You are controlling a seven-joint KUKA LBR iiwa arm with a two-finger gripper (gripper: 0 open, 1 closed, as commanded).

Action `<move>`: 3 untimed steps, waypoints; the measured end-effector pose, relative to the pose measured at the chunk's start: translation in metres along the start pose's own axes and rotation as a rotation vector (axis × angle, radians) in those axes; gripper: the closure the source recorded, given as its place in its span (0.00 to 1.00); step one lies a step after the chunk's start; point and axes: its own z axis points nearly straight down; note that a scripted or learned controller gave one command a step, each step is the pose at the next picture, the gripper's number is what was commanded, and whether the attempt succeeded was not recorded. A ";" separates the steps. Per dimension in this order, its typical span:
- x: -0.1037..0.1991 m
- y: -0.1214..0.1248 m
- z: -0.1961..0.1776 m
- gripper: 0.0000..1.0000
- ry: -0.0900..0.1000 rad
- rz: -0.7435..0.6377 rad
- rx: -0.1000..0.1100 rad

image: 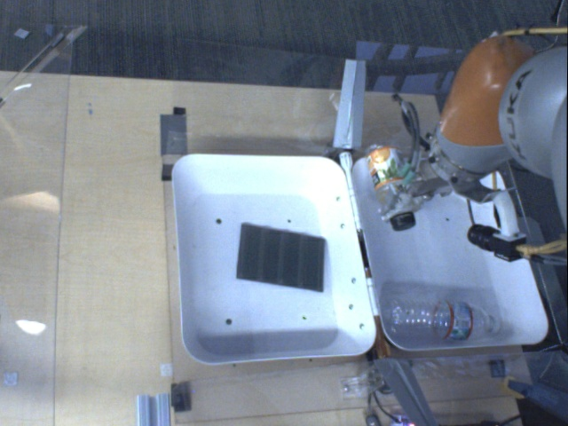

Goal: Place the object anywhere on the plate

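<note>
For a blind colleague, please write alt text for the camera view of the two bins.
Seen from above, a grey arm with an orange band reaches from the right, its hand over the right bin's far corner by a small orange-topped object. A clear plastic bottle lies at that bin's near edge; a dark rectangular plate lies in the left bin.

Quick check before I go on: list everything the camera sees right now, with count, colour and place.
Bins: 2, white, side by side on the bench.
Plate: 1, dark grey, ribbed, flat in the middle of the left bin.
Bottle: 1, clear plastic with a coloured label, lying on its side near the right bin's front edge.
Object: 1, small, orange and white, at the right bin's far-left corner, by the gripper.
Bench: 1, light wood.
Arm: 1, grey with orange band, over the right bin.
Gripper: 1, dark, beside the object.
</note>
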 end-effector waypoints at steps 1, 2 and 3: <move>-0.025 0.000 -0.002 1.00 0.005 -0.166 0.016; 0.027 0.012 -0.031 1.00 0.000 -0.121 0.001; 0.028 0.011 -0.039 1.00 0.002 -0.125 0.006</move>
